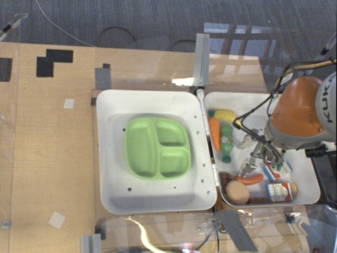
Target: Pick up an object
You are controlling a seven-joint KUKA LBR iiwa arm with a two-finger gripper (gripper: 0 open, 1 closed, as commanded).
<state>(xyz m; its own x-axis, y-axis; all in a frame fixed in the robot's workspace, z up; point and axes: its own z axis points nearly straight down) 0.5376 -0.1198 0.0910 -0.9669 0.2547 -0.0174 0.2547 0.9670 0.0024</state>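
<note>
**Gripper lowered among the toy food in the right bin**

The arm [297,112] is seen reaching in over the right bin [310,194], with the gripper [253,162] brought low above the bin floor, near its front half. Whether anything is grasped cannot be told: the tool is small and partly masked by cables, so its state is left undecided, and no object is seen lifted.

No single object is named by the task, so any item in the right bin may be taken as the target. The sausage [248,179] lies just below the gripper and is judged the likeliest candidate, since the tool is placed almost directly over it. A round bread roll [238,193] rests just beside the sausage toward the front wall, and a small can [279,192] lies on its side to the right.

Along the bin's left wall a carrot [214,133], a green bottle [226,141] and a yellow piece, probably a banana [224,115], are bunched together, well apart from the gripper. A small red, white and blue packet [275,168] lies close to the tool's right and could be nudged during a descent.

The left bin [105,141] bears a green divided plate [157,147], which plays no part at present. Crowding at the front of the right bin is judged the chief obstacle to a clean grasp.
</note>
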